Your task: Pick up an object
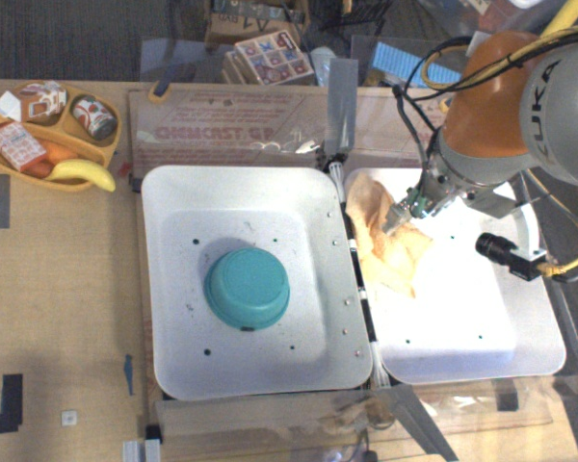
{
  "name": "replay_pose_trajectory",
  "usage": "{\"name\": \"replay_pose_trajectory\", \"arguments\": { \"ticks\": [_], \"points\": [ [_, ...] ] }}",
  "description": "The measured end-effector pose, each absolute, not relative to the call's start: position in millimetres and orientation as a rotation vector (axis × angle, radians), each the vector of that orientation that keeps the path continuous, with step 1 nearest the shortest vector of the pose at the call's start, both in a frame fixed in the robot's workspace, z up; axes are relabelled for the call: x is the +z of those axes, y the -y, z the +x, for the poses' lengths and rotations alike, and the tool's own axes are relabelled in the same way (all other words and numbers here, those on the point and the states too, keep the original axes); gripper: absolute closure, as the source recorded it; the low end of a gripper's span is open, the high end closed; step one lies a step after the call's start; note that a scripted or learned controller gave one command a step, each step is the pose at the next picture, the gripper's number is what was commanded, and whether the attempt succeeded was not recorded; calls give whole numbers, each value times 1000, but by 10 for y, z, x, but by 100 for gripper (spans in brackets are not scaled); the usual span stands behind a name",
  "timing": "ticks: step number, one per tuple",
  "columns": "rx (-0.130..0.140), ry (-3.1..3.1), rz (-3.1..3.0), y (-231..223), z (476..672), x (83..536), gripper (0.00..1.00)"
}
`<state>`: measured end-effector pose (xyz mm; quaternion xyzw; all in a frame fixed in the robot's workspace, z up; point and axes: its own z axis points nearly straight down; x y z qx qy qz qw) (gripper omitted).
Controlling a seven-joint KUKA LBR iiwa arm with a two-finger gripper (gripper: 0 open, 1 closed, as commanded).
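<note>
The gripper (402, 218) sits down on the cloth (390, 239), whether gripping I cannot tell; it should pinch a fold, then lift straight.

Teal bowl (248, 288) centre of left bin (173, 210); tan cloth (385, 234) at right bin's (520, 345) left wall.

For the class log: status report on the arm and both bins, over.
Gripper down on tan cloth in right bin, grip unconfirmed. Teal bowl upside down in left bin. Nothing blocking.
</note>
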<state>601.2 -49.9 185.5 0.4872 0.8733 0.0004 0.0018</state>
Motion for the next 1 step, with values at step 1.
{"name": "replay_pose_trajectory", "arguments": {
  "ticks": [1],
  "points": [
    [0, -2853, 1304, 456, 6097, 1852, 100]
  ]
}}
